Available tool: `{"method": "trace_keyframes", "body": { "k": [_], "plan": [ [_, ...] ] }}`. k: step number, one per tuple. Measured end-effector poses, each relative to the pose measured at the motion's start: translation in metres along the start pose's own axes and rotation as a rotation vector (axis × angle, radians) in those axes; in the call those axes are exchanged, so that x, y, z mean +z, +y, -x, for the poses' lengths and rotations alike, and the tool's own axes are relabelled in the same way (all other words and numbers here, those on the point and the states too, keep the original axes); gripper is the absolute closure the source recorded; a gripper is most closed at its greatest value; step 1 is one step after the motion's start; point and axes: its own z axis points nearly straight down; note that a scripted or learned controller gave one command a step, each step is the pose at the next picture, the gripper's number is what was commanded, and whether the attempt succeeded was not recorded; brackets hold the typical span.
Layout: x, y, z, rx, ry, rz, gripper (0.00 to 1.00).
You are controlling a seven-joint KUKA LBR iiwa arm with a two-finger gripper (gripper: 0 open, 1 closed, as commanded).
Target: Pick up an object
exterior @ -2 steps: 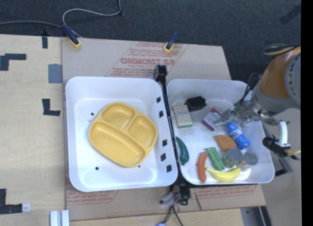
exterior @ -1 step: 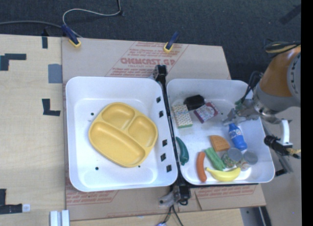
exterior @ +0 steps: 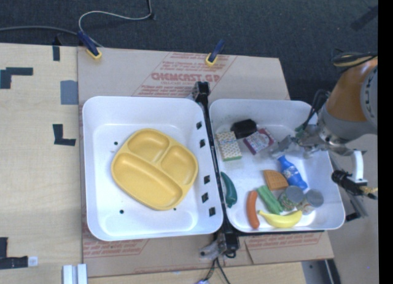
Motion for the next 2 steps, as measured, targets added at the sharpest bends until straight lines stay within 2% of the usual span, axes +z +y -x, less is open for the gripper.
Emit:
{"method": "trace_keyframes", "body": {
  "k": [1,2],
  "plan": [
    [0.0208,-0.0311,-0.0110,0.001,-0.002,-0.005,0.00],
    [0.0111,-0.0305,-0.0107,0.002,-0.004,-0.003,1.00]
  ]
}}
